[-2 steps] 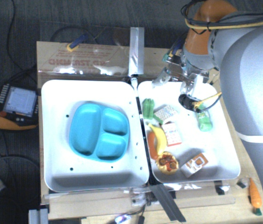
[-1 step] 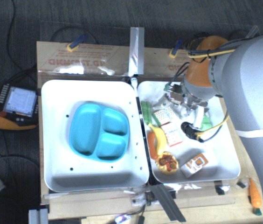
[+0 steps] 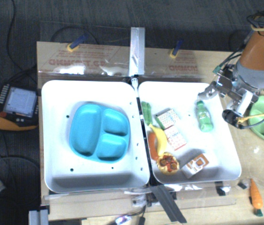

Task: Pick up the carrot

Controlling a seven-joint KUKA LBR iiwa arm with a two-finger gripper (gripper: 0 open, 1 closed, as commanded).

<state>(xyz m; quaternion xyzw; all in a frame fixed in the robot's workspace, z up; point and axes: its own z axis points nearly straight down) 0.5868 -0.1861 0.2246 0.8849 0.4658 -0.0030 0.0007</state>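
Plainly nothing is done yet: my jaws (image 3: 210, 91), open or closed I cannot tell, hover well apart from the carrot (image 3: 151, 144), lying across the bin (image 3: 223, 146) beside the banana (image 3: 159, 138).

Bench (image 3: 207, 62) is a plain tan board with two shallow white bins sitting side by side on it, left bin (image 3: 57, 172) and right bin (image 3: 230, 158) touching along the middle. A clear plastic sheet (image 3: 94, 62) lies along the back edge with a yellow clip (image 3: 174, 52) near it. Over on the front right corner, a small carrot (image 3: 256, 198) lies on the bare wood, outside the bins.
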